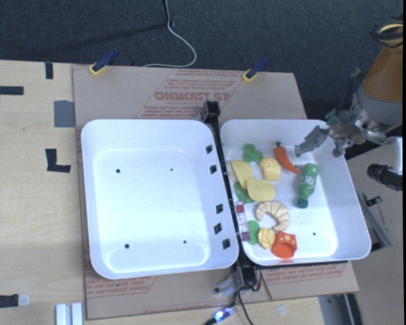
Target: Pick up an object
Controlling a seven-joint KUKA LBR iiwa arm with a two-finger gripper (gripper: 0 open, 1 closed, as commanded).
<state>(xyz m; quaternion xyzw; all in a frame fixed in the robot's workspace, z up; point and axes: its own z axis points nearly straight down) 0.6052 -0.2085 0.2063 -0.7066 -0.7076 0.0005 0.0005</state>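
Hand (pixel 316 139) over right bin (pixel 345 202), finger state indiscernible. Green bottle (pixel 306 184): probably light, rigid, smooth plastic; best gripped across its body.

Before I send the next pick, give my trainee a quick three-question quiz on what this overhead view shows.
1. True or false: the toy food lies in the right bin.
2. Which item lies nearest the end effector?
A. the orange carrot
B. the red cup
C. the shrimp
3. Fill in: the green bottle lies near the bin's ____ side, left or right as seen in the view.

Key: 1 true; 2 A; 3 right.
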